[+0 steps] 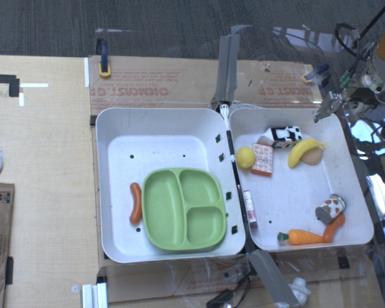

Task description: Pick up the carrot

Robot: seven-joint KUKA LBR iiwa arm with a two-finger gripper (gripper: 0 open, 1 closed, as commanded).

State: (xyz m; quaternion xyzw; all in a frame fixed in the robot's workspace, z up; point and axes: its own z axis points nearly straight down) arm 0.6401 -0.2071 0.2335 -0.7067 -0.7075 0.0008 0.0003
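You will find the carrot [305, 237] at the right bin's [350, 172] front edge; gripper [337, 104] state cannot be determined.

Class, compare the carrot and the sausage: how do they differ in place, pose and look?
The carrot lies in the right bin; the sausage lies in the left bin. The carrot lies roughly crosswise and the sausage lengthwise. The carrot tapers from a green end; the sausage is evenly rounded. Both are orange and elongated.
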